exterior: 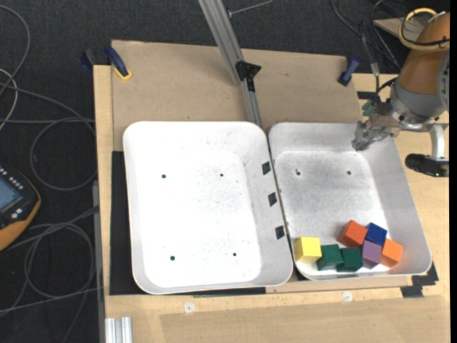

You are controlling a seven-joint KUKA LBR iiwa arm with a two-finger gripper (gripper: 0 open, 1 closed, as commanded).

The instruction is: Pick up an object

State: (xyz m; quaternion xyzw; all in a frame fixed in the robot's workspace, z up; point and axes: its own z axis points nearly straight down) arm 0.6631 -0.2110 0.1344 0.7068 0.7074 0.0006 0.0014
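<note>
At the near edge of the right shallow white plastic bin, a cluster of small cubes lies together: a yellow cube, two dark green cubes, a red-orange cube, a blue cube, a purple cube and an orange cube. The left shallow white plastic bin lies just beside it, and the two rims meet along the centre. The two-finger gripper sits at the far right corner of the right bin, well apart from the cubes, with nothing visible between its fingers; whether they are apart or together cannot be told.
</note>
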